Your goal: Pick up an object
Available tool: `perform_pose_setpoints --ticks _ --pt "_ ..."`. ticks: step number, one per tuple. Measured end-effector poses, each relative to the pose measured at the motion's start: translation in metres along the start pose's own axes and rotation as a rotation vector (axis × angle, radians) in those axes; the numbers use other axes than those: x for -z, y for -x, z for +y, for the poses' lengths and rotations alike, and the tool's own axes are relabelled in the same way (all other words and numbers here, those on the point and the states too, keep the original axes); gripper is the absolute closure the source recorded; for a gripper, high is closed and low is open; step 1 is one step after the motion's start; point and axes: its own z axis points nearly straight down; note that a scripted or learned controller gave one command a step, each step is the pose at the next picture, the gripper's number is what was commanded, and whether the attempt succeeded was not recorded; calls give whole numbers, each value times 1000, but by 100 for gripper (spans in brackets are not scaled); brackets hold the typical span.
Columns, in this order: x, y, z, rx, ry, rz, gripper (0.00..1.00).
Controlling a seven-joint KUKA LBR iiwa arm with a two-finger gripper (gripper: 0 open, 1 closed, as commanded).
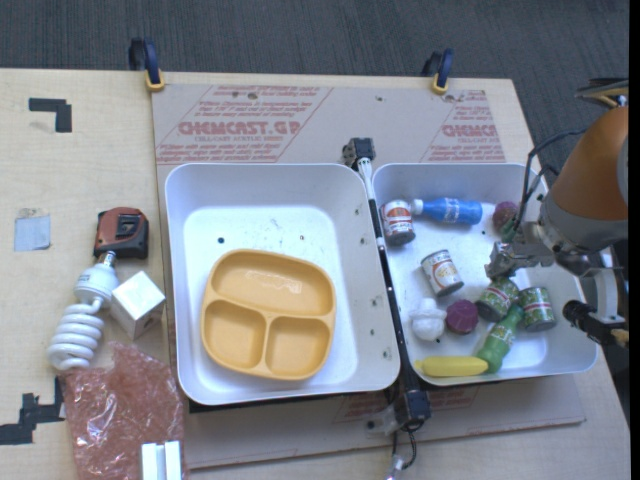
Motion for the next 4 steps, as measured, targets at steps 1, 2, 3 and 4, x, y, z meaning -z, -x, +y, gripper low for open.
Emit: perform_pose_setpoints --ticks 1,2,3,4 --pt "0 0 0 0 0 0 0" --pt "-21 -26 -38 0 -3 2 0" --pt "-11 -26 -37 -1 -1 1 100" --pt "50 -71 -52 2 -2 1 100"
